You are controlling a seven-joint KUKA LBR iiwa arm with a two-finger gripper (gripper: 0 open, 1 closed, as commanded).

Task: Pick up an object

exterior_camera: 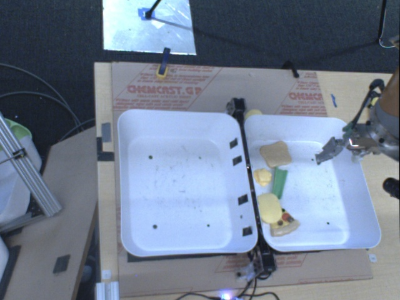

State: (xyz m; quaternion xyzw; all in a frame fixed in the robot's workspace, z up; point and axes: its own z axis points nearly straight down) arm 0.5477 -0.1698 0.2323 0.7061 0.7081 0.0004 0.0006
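- Gripper (326, 150): over the right bin (350, 233), toward its 2 o'clock part. The grey fingers point to 8 o'clock and taper to a tip. Nothing lies between them. Released or clenched: cannot tell at this size.
- Arm (381, 127): comes in from 3 o'clock, wrist body grey and bulky at the bin's right rim. A dark cable loops up from the wrist toward 12 o'clock. An orange patch of the arm shows at the frame edge above the wrist.
- Objects, all in the right bin along its left wall and well apart from the fingertips, at about 8 to 9 o'clock from them:
- tan bread slice (275, 154), uppermost of the group;
- small yellow piece (263, 177), just below the bread at its 7 o'clock;
- green stick (279, 183), tilted, just beside the small yellow piece at its 3 o'clock;
- larger yellow lump (270, 208), at 6 o'clock from the green stick;
- pizza-like wedge (285, 225) with a red spot, touching the lump at its 4 o'clock.
- Left bin (134, 167): shares a clipped middle seam with the right bin.
- Bench: both bins rest on a brown printed cardboard sheet (187, 83). A shiny metal plate (125, 17) lies on the dark floor at 11 o'clock.
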